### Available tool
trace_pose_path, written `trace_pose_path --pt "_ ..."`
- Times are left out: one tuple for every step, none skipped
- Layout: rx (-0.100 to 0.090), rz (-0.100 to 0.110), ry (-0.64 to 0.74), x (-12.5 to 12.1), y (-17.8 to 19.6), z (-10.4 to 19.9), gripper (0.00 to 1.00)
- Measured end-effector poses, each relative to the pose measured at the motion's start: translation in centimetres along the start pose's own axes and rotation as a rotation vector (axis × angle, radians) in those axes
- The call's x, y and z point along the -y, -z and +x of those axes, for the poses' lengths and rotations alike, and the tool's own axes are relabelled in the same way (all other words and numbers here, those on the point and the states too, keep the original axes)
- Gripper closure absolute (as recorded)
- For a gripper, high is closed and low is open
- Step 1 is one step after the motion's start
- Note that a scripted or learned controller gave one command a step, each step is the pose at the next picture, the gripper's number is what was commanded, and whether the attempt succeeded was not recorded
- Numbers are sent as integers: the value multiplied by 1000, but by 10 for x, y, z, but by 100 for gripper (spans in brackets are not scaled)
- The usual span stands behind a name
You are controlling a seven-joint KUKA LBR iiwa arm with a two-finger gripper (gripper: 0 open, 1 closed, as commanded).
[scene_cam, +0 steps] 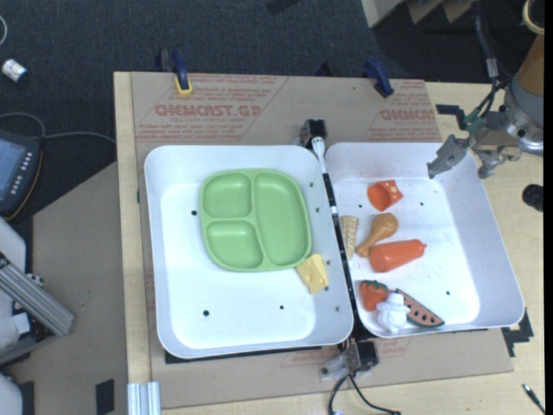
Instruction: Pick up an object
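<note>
Both bins, the left one [173, 258] and the right one [484, 232], look like smooth white plastic with a soft sheen. In the left bin the green divided plate [256, 220] is matt plastic, and the yellow wedge [314, 273] beside it has a dull, waxy surface. The toy food in the right bin looks like moulded plastic: the orange carrot [397, 254] is glossy, and the tan drumstick [378, 232] is smoother and duller. The board [259, 111] under the bins looks like brown paper-faced sheet, matt, with red print. The floor at the far left [86, 24] is dark, rough carpet. The gripper [467, 156] looks like grey metal with a dull finish.
</note>
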State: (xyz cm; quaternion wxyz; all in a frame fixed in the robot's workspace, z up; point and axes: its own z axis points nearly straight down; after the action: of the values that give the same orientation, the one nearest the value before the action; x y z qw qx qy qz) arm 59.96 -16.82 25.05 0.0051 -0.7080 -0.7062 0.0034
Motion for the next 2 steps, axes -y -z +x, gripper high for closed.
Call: trace_pose_path --pt "3 -12 3 -2 7 0 0" --pt "0 -5 3 -4 -57 3 0"
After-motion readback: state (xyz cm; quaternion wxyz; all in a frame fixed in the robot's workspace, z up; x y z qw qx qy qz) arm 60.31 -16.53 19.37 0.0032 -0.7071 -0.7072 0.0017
